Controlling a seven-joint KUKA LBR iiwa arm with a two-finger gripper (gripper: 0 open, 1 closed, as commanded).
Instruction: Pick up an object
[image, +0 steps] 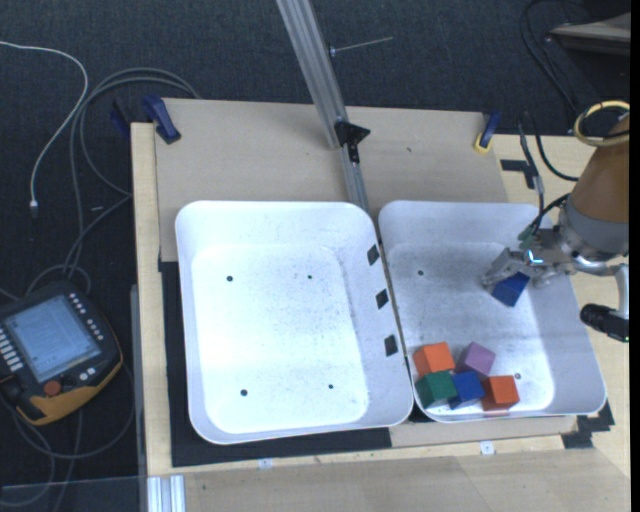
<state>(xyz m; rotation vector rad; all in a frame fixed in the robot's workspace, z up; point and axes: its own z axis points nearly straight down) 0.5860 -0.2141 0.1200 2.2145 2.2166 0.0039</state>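
A blue block (511, 290) sits in the right bin (440, 225), up toward its far right part, tilted on a corner, and it is right between the fingers of the end effector (516, 270). The end effector is pinching that blue block, its pale fingers splayed down on either side of it. Whether the block is off the bin floor or touching it, I cannot tell from here.

Above the end effector, the arm (600, 200) comes in from the right, grey wrist and orange band showing, cables looping beside it.

Down at the near edge of the same bin, a cluster of blocks is huddled together: an orange block (434, 358) at the left, a green block (434, 388) just nearer than it, a second blue block (466, 386) beside the green, a purple block (479, 357) behind that, and another orange block (501, 392) at the right end. They are well apart from the held block.

The left bin (200, 230) lies just beside the right one, touching along the middle. Both rest on the tan surface (250, 150). A metal rail (318, 70) slants in from the far side. Far left, on the floor, a handheld pendant (50, 345) lies among cables.
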